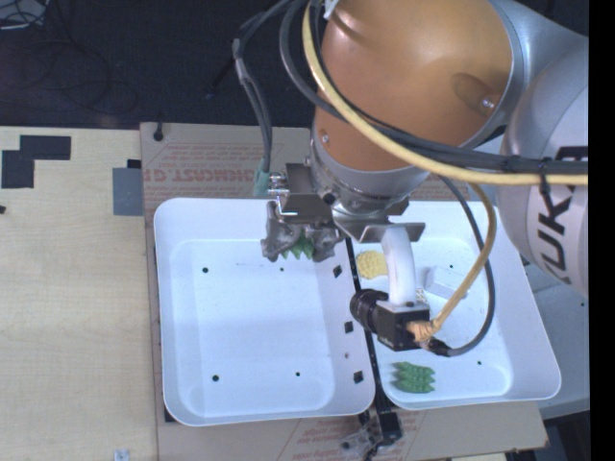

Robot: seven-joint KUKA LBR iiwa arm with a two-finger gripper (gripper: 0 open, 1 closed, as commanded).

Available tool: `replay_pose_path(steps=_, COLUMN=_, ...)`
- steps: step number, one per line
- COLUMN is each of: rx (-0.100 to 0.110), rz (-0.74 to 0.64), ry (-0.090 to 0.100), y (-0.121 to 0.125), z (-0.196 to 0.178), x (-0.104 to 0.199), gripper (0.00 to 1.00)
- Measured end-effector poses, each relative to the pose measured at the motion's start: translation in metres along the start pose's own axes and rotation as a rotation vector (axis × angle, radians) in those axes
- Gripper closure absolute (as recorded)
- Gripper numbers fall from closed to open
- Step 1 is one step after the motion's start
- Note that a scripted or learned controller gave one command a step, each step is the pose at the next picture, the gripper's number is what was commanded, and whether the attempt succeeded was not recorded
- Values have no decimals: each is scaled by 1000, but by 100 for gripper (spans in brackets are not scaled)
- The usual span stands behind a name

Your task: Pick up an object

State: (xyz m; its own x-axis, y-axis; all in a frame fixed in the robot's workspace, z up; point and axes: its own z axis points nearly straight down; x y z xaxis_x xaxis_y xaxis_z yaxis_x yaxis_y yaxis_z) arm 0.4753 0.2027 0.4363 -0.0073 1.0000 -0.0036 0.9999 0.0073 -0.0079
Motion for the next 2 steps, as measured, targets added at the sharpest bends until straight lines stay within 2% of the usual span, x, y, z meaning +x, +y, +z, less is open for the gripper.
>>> replay_pose_path(steps=1, rx=-16, rz=10, ry=5, y=60, z=-107, x=-30, gripper=100)
replay_pose_path(steps=2, rx=10, rz=0, ry=-3, y=16, z=46, x=39, gripper=100)
